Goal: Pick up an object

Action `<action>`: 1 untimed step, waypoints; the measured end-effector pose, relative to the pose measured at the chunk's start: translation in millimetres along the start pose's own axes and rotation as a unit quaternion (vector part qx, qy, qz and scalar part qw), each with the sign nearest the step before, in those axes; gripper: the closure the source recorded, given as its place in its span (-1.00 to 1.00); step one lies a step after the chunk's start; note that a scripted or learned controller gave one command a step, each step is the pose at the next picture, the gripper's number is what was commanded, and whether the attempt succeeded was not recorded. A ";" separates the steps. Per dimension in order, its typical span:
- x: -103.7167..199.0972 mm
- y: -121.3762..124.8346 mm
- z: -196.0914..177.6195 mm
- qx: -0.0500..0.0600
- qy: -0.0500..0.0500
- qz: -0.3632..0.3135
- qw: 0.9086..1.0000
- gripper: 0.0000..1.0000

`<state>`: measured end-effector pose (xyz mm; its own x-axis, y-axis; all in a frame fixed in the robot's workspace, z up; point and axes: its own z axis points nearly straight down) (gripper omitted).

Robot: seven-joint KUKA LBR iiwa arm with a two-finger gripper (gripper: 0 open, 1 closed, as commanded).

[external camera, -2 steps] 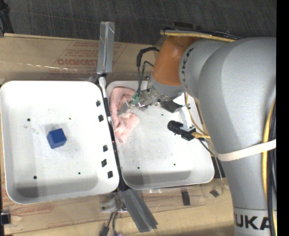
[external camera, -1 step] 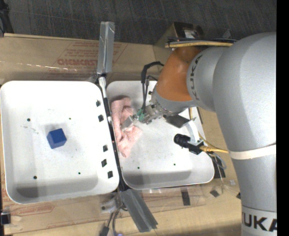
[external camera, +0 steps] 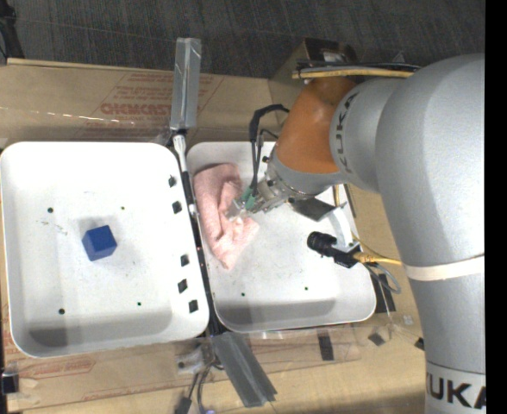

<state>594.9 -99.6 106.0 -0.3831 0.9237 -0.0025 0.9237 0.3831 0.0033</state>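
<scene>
A crumpled pink cloth [external camera: 219, 214] lies along the left side of the right bin [external camera: 322, 304]. A blue cube [external camera: 99, 241] sits in the left bin [external camera: 29, 231], left of its middle. My gripper [external camera: 247, 202] reaches in from the right and is down at the cloth's right edge, its tips touching or pressed into the fabric. The grey arm with its orange band [external camera: 309, 136] looms over the right bin's far side and hides that part of it.
A metal divider with black clips [external camera: 184, 231] runs between the two bins. A black cable fitting [external camera: 327, 245] juts over the right bin's right side. Brown cardboard [external camera: 90, 93] lies behind the bins.
</scene>
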 end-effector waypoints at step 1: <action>-24.4 -27.4 9.4 -0.001 0.001 0.073 0.997 1.00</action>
<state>579.0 -132.6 96.5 -0.2441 0.9697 -0.0001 0.9697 0.2441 0.0051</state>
